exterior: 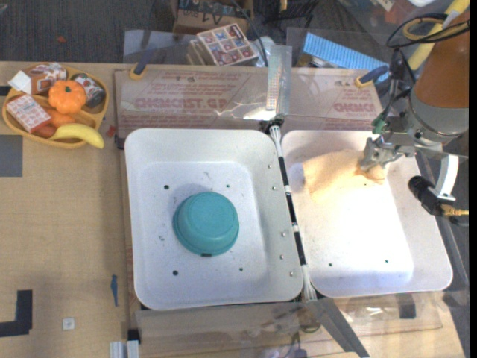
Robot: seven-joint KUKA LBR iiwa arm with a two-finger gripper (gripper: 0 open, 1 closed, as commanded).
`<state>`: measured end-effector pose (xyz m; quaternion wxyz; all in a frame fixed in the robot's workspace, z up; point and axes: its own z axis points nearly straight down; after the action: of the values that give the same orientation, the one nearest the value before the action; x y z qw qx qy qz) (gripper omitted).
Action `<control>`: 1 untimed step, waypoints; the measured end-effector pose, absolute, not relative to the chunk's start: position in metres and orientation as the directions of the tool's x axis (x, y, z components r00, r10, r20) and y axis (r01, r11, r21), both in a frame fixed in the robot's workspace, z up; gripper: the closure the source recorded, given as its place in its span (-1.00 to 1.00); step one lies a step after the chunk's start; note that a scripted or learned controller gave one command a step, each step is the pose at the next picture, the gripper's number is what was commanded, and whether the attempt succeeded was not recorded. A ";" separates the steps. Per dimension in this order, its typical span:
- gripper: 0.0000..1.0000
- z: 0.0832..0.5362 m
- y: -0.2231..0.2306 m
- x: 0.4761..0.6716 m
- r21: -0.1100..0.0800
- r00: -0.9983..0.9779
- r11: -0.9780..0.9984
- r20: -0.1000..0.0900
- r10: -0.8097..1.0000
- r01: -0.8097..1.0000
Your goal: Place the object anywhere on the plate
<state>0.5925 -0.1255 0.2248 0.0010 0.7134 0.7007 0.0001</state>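
The gripper hung low over the right bin — jaw state impossible to tell — well apart from the teal plate, presumably seeking the object.

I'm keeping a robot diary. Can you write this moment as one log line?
arm: over right bin | gripper: low at bin's far side | teal plate: left bin, nothing on it | placing: not done
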 end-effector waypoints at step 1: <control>1.00 0.230 -0.087 0.581 0.000 -0.370 0.370 0.000 0.929 0.929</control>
<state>0.5811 -0.0865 0.2303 -0.0002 0.5612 0.8277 -0.0001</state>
